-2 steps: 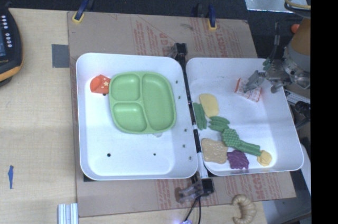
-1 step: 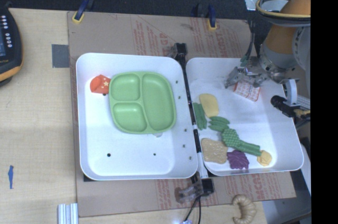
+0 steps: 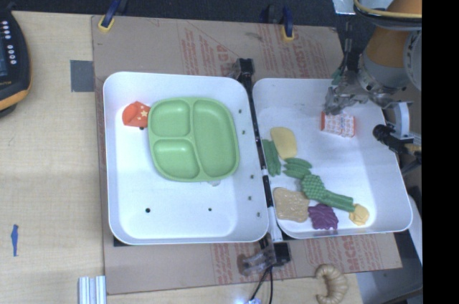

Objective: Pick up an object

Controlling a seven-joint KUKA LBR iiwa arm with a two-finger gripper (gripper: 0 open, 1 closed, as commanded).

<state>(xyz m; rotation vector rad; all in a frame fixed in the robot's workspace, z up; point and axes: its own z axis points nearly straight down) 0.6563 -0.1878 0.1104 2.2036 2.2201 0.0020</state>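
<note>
The gripper [image 3: 343, 100] hangs over the far right part of the right bin [image 3: 380, 173], directly above a small red-and-white packet [image 3: 338, 124] lying flat on the bin floor. From where I stand, the tool tip touches or nearly touches the packet's upper edge; whether it is released or clenched cannot be told from this angle, and nothing is visibly gripped.

Risk 1: the packet is thin and flat. A closing tool may skate over it or pinch only a corner, so the packet slips out on the lift.

Risk 2: the packet lies near the bin's far wall. A slightly offset descent could strike the wall or push the packet against it.

The remaining candidates lie well apart from the tool, clustered toward the bin's near left: a pale yellow piece [image 3: 284, 142], a dark green strip [image 3: 270, 156], a green leafy piece [image 3: 297, 167], a knobbly green item [image 3: 323, 193] ending beside a small yellow piece [image 3: 358, 214], a tan slab [image 3: 290, 204] and a purple cluster [image 3: 323, 216]. Several touch or overlap, so a grasp there may drag neighbours.

The left bin [image 3: 129, 195] holds a green divided plate [image 3: 193, 138] and a red item [image 3: 135, 114] touching its left rim.
</note>
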